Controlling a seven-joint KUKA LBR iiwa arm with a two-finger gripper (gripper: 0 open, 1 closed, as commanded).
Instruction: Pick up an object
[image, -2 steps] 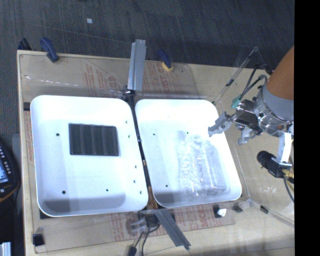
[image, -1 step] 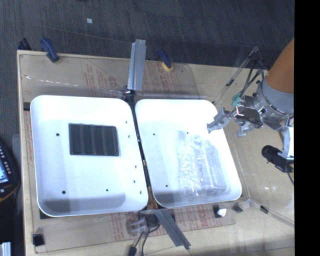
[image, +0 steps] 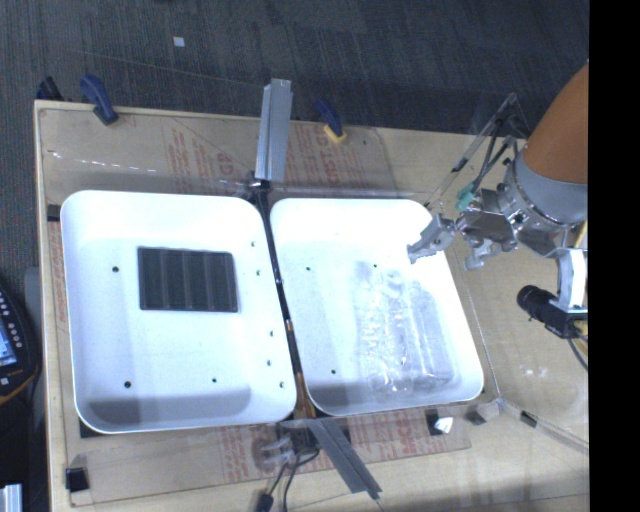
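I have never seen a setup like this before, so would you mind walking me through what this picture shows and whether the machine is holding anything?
This is one picture from a fixed camera above a workbench, looking down at a slant. Two shallow white bins sit side by side on it. The left bin holds a dark ribbed rectangular object. The right bin holds clear plastic bottles, lying on their sides and hard to make out against the white. The grey and orange shape at the right is a robot arm, which a program moves. At its end is a gripper, now over the right bin's far right corner. Nothing is seen between its fingers, so it holds nothing yet; its job is to pick up an object.
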